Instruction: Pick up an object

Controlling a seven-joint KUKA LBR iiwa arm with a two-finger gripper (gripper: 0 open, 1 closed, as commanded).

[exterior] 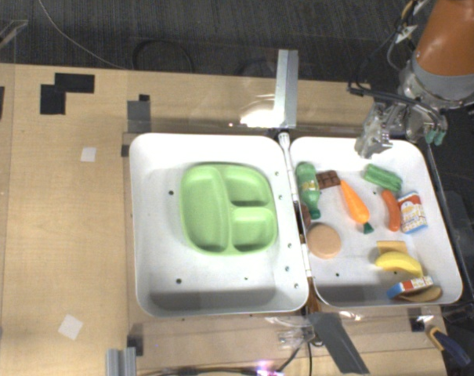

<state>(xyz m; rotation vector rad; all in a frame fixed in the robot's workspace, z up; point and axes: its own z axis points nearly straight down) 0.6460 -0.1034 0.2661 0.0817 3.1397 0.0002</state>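
Observation:
My gripper (pixel 375 142) hangs over the far edge of the right bin (pixel 444 233), open, with nothing between its fingers. Below it in that bin lie a green vegetable (pixel 381 177), an orange carrot (pixel 354 202), a red sausage (pixel 391 210) and a small red-and-white can (pixel 410 212). A green bottle (pixel 305 186) lies along the bin's left wall with a brown block (pixel 327 181) beside it. Nearer the front are a round tan biscuit (pixel 325 241), a banana (pixel 399 262) and a blue-and-brown item (pixel 413 288).
The left bin (pixel 154 249) holds a green divided plate (pixel 227 207). A metal post (pixel 287 92) stands behind the seam between the two bins. The arm's orange band (pixel 452 30) is at the upper right.

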